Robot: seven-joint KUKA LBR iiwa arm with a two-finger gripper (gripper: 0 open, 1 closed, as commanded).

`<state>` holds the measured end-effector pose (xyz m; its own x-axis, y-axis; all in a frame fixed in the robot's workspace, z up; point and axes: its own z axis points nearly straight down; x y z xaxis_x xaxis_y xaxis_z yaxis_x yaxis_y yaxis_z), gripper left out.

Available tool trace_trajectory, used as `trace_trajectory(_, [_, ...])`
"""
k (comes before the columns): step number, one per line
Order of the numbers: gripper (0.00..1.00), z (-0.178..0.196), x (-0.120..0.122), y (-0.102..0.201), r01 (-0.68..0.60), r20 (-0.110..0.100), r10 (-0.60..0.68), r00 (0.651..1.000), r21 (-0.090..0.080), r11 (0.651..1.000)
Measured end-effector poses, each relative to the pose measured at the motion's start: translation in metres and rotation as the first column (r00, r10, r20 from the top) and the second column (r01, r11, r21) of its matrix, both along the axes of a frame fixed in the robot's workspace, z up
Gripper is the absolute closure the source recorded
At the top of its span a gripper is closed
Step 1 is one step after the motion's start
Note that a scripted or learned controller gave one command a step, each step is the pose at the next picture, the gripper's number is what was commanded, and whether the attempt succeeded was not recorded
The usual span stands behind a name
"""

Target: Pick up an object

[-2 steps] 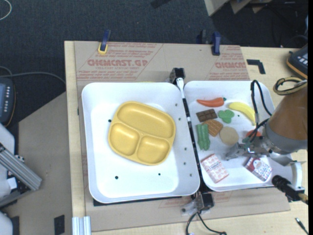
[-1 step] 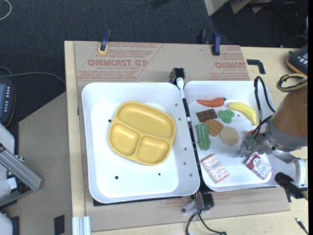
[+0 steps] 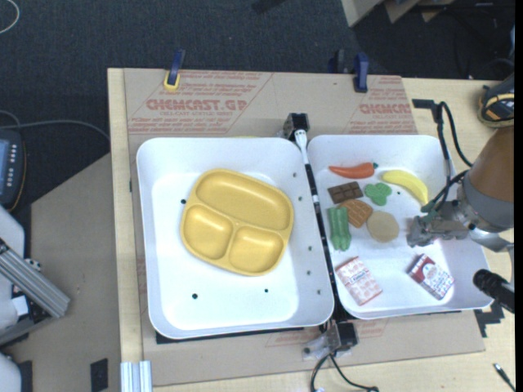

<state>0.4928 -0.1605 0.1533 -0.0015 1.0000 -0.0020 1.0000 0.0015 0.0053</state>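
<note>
**Arm hovering low in the right bin beside the toy food**

The grey arm is reaching in from the right, its orange band showing at the edge, and the gripper (image 3: 425,227) is hanging low over the right bin (image 3: 392,147). From where I am standing I cannot tell the state of the claw. Just to its left a round tan cookie (image 3: 382,228) is lying, near but apart from it. A red packet (image 3: 431,275) is sitting just nearer than the gripper. Farther off, a yellow banana (image 3: 408,184) and a red chili (image 3: 352,170) are resting toward the far wall, with a green piece (image 3: 338,228) and a second packet (image 3: 358,280) to the left. In the left bin (image 3: 163,243) a yellow divided plate (image 3: 236,220) is lying.
</note>
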Motion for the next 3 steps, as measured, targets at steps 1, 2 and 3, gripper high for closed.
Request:
trace_trajectory(1, [1.00,0.043,0.001,0.002,0.000,0.000,0.000,1.000,0.000,1.000])
trace_trajectory(2, [1.00,0.074,0.002,0.002,0.001,0.001,-0.001,1.000,-0.001,1.000])
trace_trajectory(3, [1.00,0.074,0.021,0.047,-0.005,-0.002,0.005,1.000,0.002,1.000])
